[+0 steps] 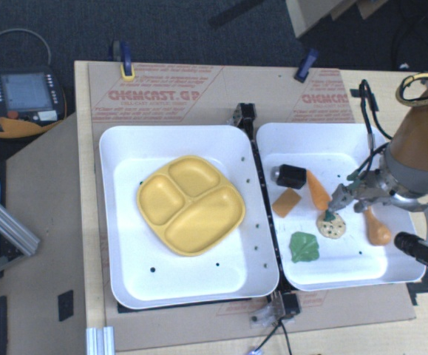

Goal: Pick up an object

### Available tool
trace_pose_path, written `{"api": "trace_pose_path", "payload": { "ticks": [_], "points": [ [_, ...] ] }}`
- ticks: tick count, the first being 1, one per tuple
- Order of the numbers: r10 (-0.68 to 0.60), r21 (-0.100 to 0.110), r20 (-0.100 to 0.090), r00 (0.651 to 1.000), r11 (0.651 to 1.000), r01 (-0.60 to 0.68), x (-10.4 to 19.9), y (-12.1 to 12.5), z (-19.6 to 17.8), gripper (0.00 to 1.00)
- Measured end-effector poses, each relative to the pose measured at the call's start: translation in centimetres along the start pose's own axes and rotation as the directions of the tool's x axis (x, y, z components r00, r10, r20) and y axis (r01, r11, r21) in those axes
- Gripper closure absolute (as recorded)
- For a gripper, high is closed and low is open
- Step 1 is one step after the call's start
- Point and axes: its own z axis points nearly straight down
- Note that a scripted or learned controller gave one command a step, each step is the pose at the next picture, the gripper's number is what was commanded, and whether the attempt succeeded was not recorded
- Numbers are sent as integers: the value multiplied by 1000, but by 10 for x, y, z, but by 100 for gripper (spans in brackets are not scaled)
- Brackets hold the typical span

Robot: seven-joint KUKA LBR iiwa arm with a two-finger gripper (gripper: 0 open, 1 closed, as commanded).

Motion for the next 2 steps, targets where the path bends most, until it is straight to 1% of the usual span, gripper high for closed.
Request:
{"api": "trace_pose_path", "payload": {
  "ticks": [1,2],
  "points": [
    [1,1,0,1000,1000,-1,0,8,-45,100],
    [1,0,0,1000,1000,-1,2,6,-89,100]
  ]
}}
